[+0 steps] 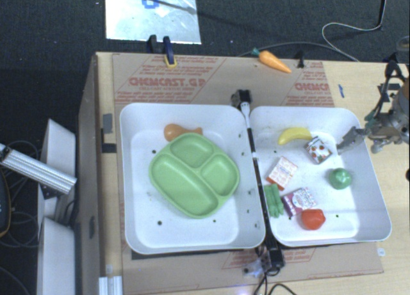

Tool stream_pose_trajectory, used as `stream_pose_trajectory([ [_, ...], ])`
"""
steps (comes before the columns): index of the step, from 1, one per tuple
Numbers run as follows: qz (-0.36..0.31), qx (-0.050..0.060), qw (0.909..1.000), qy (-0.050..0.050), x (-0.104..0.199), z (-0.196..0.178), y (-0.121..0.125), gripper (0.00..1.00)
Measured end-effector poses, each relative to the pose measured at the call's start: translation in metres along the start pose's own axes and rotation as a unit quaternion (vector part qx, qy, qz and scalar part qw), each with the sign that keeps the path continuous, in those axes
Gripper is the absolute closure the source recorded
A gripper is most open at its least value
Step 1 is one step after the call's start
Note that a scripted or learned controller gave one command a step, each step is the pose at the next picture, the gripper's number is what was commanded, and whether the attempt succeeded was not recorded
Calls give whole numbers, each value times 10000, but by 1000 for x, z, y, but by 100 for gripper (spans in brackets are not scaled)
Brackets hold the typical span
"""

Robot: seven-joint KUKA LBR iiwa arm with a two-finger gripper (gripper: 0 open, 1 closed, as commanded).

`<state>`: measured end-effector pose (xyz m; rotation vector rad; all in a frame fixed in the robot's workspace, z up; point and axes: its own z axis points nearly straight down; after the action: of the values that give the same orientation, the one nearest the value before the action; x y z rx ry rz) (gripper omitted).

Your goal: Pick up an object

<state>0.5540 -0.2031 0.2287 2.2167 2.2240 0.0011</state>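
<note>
In right bin [375,220], banana [294,135], dice [317,150], tomato [312,219]

Bench [192,76] with two bins [138,223]

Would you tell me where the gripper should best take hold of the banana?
Probably across the banana's middle, from above: it lies flat in the right bin, curved, with bare floor on both long sides, so fingers should straddle its narrow width.

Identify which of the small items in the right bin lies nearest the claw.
The white and red cube, just left of the claw by the bin's far right rim. The banana and green ball lie farther off.
</note>
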Motion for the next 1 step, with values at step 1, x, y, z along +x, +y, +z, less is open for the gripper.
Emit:
stream_pose_trajectory([
  [1, -7, 9, 10000, 3, -3, 92, 58, 0],
])
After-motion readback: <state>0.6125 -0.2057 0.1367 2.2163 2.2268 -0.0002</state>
